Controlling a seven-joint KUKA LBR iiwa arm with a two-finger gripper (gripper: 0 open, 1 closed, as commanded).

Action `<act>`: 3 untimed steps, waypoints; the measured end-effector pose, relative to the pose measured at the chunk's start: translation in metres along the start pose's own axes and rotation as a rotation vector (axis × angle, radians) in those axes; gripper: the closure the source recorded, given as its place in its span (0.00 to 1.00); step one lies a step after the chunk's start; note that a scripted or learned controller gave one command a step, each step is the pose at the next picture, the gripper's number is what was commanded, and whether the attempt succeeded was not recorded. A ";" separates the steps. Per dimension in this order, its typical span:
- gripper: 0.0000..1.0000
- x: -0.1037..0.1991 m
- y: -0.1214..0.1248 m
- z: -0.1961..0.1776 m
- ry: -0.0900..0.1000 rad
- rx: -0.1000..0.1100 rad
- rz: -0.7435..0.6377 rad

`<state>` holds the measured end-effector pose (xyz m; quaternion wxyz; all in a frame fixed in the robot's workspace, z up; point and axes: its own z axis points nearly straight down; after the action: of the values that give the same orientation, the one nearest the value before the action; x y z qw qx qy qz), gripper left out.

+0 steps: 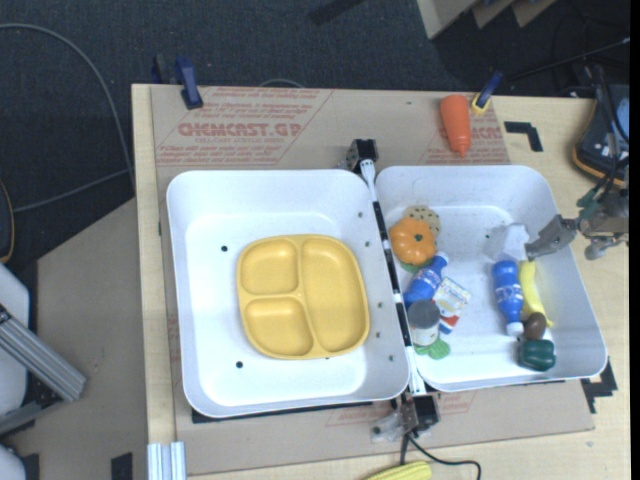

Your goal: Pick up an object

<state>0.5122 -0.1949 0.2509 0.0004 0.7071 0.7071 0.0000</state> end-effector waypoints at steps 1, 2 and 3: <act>0.00 -0.027 0.028 0.142 0.003 0.004 -0.001; 0.00 0.001 0.006 0.167 0.002 0.002 0.000; 1.00 0.001 0.007 0.157 0.002 0.000 0.001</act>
<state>0.5193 -0.1944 0.0942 -0.0001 0.7074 0.7068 0.0005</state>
